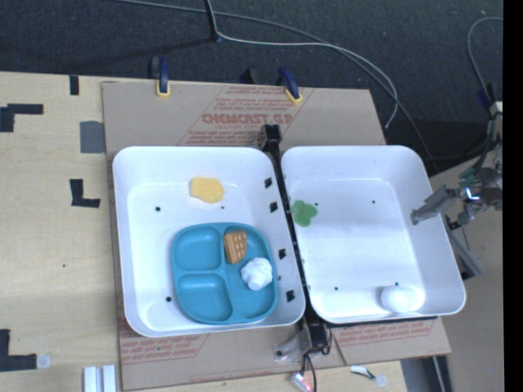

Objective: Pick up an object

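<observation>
The left bin holds a yellow lump near its back and a blue divided tray. On the tray lie a small brown waffle-like piece and a white crumpled item. In the right bin a green piece lies by the left wall and a white rounded object sits in the front right corner. My gripper hangs at the right bin's right rim, away from every object, with nothing seen in it.
Both bins rest on a cardboard sheet held by two clamps at the back. A black divider strip runs between the bins. Cables cross the dark floor behind.
</observation>
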